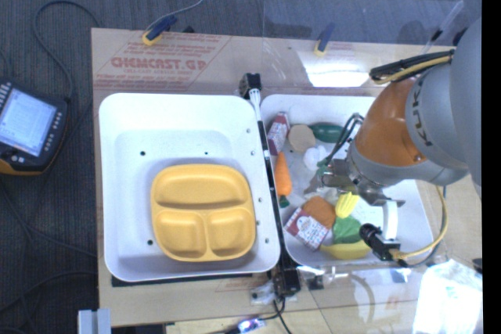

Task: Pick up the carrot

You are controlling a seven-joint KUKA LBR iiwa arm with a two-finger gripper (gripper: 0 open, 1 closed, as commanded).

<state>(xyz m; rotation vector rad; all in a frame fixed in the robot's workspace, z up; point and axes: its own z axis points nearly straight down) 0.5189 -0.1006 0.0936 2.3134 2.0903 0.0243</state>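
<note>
The carrot (pixel 282 175) is a short orange stick with a green top. It lies along the left wall of the right bin (pixel 412 215), pointing roughly up and down the view. My gripper (pixel 327 174) hangs low over the middle of that bin, a little to the right of the carrot and apart from it. The grey arm with its orange band (pixel 391 131) covers the bin's right half and hides what lies below it.
Around the gripper lie a red packet (pixel 277 131), a beige disc (pixel 300 138), a green piece (pixel 329 131), a labelled orange item (pixel 312 220), a corn cob (pixel 345 205) and a banana (pixel 345 250). The left bin (pixel 125 137) holds a yellow divided tray (pixel 203 210).
</note>
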